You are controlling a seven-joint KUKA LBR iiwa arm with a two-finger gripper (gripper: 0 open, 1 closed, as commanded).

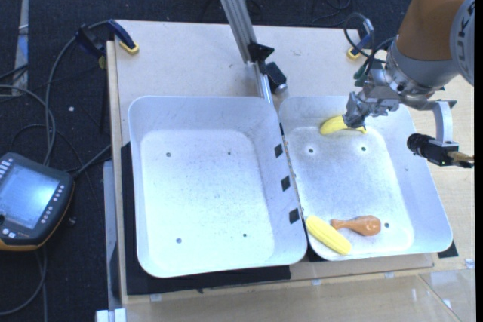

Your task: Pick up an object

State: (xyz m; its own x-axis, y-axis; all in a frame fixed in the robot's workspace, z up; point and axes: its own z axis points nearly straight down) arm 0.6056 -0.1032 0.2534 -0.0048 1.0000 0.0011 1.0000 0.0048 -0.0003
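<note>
I am observing the gripper (355,121) sitting low at the far side of the right bin (423,200), touching the right end of a yellow banana-shaped object (331,126). I cannot tell how the jaws are standing. A yellow corn cob (328,235) and an orange drumstick-shaped toy (359,225) are lying close together at the near edge, well apart from the arm. The left bin (143,162) is sitting beside it on the counter (189,60).

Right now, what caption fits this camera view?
End effector touching a banana in the right bin; corn cob and drumstick nearby.
</note>
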